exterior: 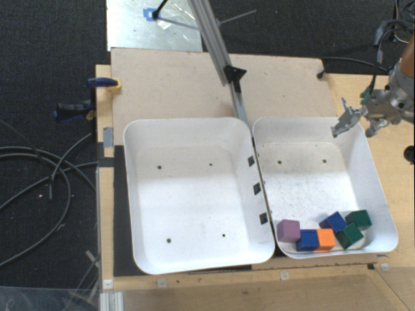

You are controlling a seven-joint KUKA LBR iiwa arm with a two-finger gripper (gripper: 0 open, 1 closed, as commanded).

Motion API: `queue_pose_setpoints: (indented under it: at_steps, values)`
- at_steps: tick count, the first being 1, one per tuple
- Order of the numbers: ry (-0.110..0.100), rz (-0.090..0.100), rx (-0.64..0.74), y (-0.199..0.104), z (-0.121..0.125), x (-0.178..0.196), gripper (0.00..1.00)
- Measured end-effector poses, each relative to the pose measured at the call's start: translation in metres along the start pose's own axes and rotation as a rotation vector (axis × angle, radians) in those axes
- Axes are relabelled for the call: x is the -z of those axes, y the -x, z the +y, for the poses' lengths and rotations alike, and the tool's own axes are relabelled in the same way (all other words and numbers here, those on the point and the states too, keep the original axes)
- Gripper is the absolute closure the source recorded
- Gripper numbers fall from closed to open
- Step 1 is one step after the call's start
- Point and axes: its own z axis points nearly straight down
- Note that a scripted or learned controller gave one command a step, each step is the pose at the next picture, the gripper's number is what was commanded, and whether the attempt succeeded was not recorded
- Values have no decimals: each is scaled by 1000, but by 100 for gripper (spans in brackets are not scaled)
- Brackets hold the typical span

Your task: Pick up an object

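Jaws spread, gripper (358,123) bare, purple cube (288,230) matte

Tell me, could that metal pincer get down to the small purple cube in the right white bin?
Probably yes. The pincer hangs over the far rim of the right white bin. The small purple cube lies uncovered at the near end, with the blue cube touching only one side.
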Motion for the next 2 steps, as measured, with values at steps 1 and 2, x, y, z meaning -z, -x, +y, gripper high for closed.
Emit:
queue_pose_setpoints:
  at_steps: [1, 2]
  values:
    - [-4, 0, -9, 25, -57, -16, 0]
    - [-2, 2, -2, 2, -65, -48, 0]
